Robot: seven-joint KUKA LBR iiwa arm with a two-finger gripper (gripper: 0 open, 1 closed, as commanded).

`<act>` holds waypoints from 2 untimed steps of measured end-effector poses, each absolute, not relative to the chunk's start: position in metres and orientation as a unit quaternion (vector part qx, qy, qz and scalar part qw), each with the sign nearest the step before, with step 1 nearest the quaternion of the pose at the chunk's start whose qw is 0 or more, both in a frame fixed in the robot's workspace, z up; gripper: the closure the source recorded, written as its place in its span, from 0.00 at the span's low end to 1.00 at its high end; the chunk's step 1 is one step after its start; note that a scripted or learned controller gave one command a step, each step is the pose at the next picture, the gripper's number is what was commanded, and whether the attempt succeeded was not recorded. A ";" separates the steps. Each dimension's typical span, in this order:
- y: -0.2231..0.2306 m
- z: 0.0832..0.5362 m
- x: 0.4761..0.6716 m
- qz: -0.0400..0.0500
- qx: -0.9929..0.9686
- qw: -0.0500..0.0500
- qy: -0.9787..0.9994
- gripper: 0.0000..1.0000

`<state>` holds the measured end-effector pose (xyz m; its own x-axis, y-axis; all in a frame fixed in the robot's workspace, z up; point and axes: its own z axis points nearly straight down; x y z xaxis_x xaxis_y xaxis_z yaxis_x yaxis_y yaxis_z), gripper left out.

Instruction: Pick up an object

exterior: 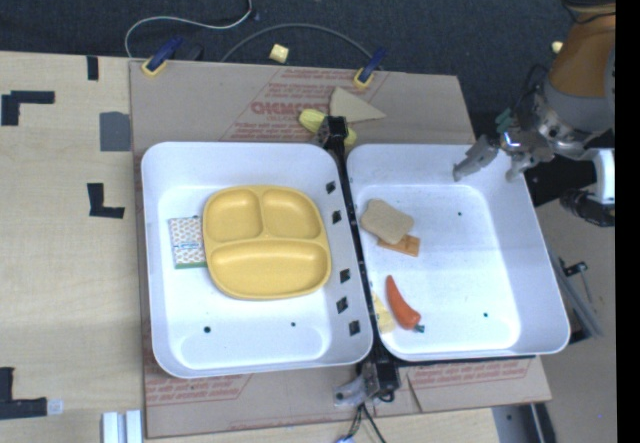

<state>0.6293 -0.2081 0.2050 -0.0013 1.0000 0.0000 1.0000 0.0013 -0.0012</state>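
Note:
In the right bin point(500, 261) lie a tan bread-like slice point(386, 221) over a small orange piece point(404, 245), and a red-orange chili pepper point(402, 302) near the bin's left wall. A small yellow bit point(381, 317) sits beside the pepper. The left bin point(165, 331) holds a yellow divided plate point(266, 241) and a small patterned green-edged card point(186, 241). My gripper point(495, 157) hovers over the right bin's far right corner, away from all the objects, its fingers spread and nothing between them.
A black divider clip strip point(345, 231) runs between the bins. Cardboard point(290, 101) lies under the bins, with a yellow object point(314, 118) and a tan wedge point(358, 107) behind them. Cables trail across the dark floor at the back.

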 end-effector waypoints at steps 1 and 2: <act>-0.156 0.102 0.603 0.002 -0.706 0.004 -0.708 0.00; -0.105 0.088 0.582 -0.002 -0.707 -0.003 -0.707 0.00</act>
